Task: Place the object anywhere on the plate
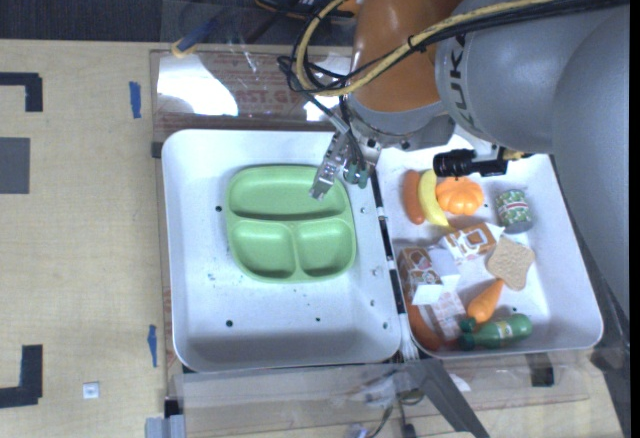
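Grey arm reaching in from three o'clock, jaws (338, 169) over the green plate's (290, 222) one o'clock rim in the left bin (190, 256), gripping a small teal object (357, 174), toy food heaped in the right bin (570, 256).

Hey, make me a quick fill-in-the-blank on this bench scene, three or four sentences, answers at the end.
1. The divided plate in the left bin is coloured ____.
2. That plate has ____ compartments.
3. The end effector hangs over the plate's ____ edge as the camera sees it.
4. The pile of toy food lies in the ____ bin.

Missing words: green; three; upper right; right
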You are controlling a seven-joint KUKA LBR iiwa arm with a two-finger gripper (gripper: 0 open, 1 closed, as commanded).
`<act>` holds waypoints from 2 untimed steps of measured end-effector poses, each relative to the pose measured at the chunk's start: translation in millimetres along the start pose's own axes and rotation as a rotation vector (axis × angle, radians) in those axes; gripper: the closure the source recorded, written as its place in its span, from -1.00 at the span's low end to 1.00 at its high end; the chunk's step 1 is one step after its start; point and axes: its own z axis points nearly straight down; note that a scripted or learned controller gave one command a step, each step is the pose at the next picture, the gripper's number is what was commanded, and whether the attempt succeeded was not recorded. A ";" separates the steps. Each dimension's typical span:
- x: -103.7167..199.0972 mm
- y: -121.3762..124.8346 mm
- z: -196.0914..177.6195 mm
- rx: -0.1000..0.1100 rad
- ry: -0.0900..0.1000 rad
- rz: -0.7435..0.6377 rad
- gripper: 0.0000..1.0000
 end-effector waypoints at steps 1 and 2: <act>43.7 24.5 -27.5 0.001 0.003 -0.084 1.00; 43.7 24.5 -27.5 0.001 0.003 -0.084 -1.00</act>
